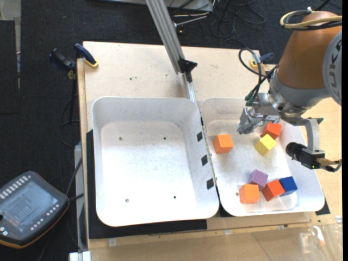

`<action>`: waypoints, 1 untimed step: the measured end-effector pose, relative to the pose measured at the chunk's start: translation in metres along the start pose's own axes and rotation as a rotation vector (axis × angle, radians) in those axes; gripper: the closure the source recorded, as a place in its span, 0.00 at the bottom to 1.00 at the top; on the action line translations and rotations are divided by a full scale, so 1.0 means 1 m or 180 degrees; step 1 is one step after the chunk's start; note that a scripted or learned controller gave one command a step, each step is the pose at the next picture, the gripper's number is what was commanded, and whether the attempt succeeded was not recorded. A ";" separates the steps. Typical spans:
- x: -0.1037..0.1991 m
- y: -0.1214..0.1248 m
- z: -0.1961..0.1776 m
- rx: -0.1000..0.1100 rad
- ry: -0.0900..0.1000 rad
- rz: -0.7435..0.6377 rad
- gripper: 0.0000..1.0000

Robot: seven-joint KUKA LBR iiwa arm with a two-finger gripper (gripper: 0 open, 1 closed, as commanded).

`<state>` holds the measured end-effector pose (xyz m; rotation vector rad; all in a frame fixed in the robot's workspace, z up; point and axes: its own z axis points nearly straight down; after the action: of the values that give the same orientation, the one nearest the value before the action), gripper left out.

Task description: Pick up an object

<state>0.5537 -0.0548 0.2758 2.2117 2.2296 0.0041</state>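
The gripper (247, 125) is seen low over the right bin (228, 110); whether it is released or clenched cannot be told. An orange cube (223, 143) lies just left of it, an orange-red cube (272, 129) and a yellow cube (266, 144) just right. Nearer, purple (259, 177), orange (249, 193), red (273, 190) and blue cubes (289, 185) are clustered. The left bin (147, 156) rests on the pale bench (136, 69).

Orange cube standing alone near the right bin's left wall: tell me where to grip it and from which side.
Grip the orange cube across two opposite side faces, coming straight down from above. It sits flat on the right bin floor with open floor all round, so the fingers should fit either side. The gripper is up and right of it.
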 end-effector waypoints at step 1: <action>0.049 0.000 0.010 0.0010 0.0001 -0.0001 1.00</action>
<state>0.5531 -0.0062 0.2654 2.2131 2.2316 0.0011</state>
